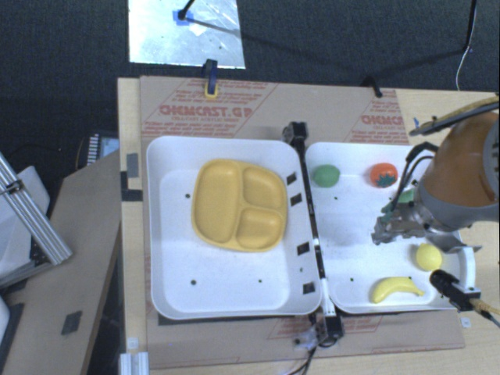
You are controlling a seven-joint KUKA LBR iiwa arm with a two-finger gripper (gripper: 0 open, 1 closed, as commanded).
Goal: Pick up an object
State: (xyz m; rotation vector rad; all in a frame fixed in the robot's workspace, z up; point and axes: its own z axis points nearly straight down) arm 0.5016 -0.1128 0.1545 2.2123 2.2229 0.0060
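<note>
Four fruits lie around our gripper (pixel 388 231); whether it is open or closed we cannot tell. We favour the lemon (pixel 428 256) just beside it, descending squarely over its middle.

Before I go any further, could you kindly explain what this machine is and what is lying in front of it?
One camera above the bench looks down at a slant. The grey and orange robot arm reaches in from the right, and its gripper hangs over the right bin. That bin holds a green ball, a tomato, a lemon and a banana. The left bin holds a yellow divided plate. Nothing can be seen held.
</note>
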